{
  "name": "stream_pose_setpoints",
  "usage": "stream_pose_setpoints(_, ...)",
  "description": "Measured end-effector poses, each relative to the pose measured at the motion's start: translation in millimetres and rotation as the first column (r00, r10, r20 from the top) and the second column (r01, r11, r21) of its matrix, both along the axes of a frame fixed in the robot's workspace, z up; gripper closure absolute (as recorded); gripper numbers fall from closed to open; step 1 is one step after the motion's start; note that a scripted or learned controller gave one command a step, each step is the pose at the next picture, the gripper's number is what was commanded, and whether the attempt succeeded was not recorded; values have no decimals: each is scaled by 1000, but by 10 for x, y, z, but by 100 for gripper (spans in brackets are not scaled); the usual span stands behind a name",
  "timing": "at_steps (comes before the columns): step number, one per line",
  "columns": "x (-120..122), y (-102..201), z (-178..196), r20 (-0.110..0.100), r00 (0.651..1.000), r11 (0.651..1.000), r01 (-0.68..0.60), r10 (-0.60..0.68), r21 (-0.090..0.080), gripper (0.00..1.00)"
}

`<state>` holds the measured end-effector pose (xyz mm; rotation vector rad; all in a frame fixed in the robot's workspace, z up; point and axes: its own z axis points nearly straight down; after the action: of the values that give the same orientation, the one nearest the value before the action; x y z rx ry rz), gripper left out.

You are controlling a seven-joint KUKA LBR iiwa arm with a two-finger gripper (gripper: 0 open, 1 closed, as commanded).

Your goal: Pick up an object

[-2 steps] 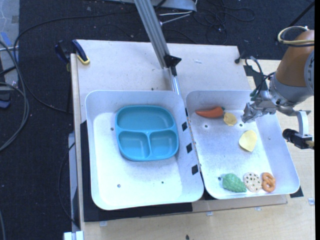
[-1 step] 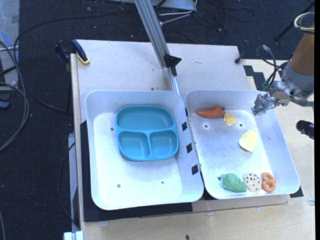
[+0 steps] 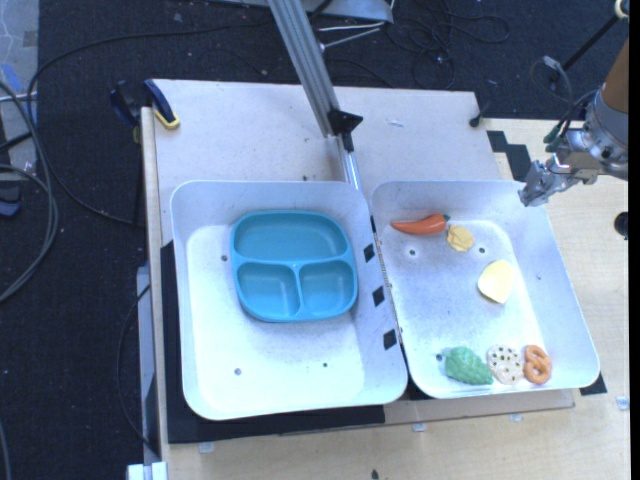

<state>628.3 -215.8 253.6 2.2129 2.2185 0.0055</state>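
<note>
Your gripper (image 3: 532,190) is hovering over the upper right rim of the right-hand shallow white bin (image 3: 560,278), and you cannot tell whether it is released or clenched. Nothing is showing in it. The nearest candidate, a pale yellow wedge-shaped toy (image 3: 497,281), is lying below and slightly left of the gripper in this view, inside that bin. The orange carrot-like toy (image 3: 420,224), long axis running left to right, is sitting further left.
</note>
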Motion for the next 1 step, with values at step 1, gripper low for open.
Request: stream_pose_setpoints(1,-193,453,-115,-10,1000,1000,-3,3,5,100)
